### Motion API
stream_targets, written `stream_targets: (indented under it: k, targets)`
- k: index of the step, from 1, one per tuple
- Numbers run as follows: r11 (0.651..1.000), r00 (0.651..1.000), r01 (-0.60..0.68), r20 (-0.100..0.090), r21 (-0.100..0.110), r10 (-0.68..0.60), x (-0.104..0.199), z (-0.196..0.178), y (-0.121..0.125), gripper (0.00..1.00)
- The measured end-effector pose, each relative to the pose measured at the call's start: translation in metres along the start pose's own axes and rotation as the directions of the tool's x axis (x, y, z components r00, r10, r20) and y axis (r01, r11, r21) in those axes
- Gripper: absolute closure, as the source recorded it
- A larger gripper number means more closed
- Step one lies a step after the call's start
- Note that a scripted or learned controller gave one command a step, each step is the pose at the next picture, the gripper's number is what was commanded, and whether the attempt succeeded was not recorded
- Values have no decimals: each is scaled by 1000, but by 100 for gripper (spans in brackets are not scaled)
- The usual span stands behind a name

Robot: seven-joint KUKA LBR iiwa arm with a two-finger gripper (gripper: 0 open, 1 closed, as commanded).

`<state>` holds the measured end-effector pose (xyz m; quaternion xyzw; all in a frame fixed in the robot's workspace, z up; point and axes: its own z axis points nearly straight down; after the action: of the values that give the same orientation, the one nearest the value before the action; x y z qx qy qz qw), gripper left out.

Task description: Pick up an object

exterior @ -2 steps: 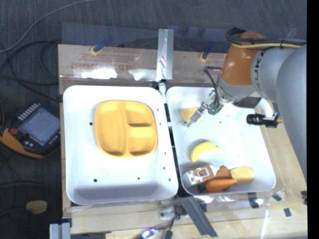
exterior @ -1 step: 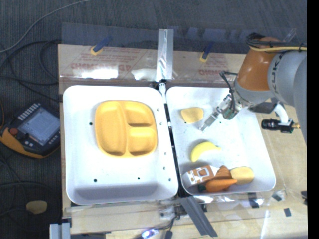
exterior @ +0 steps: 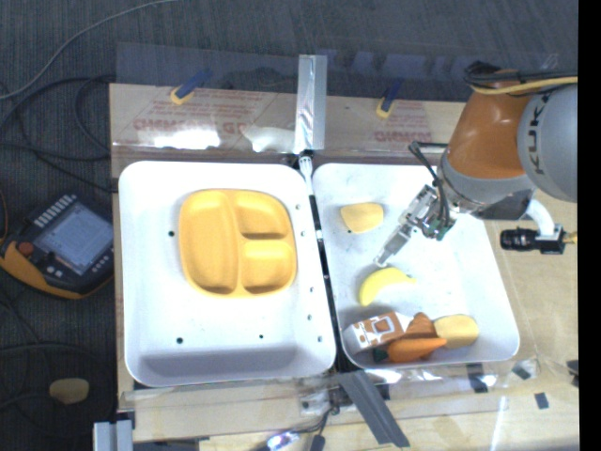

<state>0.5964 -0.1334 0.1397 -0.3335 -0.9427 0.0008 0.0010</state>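
I count two shallow white plastic bins: the left bin and the right bin. In the left one I see one yellow divided plastic tray. In the right I count five loose items: one pale yellow wedge, one yellow banana-shaped piece, one small white-and-orange carton, one orange carrot-shaped piece and one tan rounded lump.

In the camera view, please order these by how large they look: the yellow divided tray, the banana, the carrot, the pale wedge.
1. Yellow divided tray, by far the largest.
2. Banana, carrot and pale wedge look close in size; I would not rank them.
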Motion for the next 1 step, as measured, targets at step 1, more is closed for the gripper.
stream_targets:
  k: [1]
  targets:
    - [998, 998, -57, 9, -5, 57, -23, 46, 47, 0]
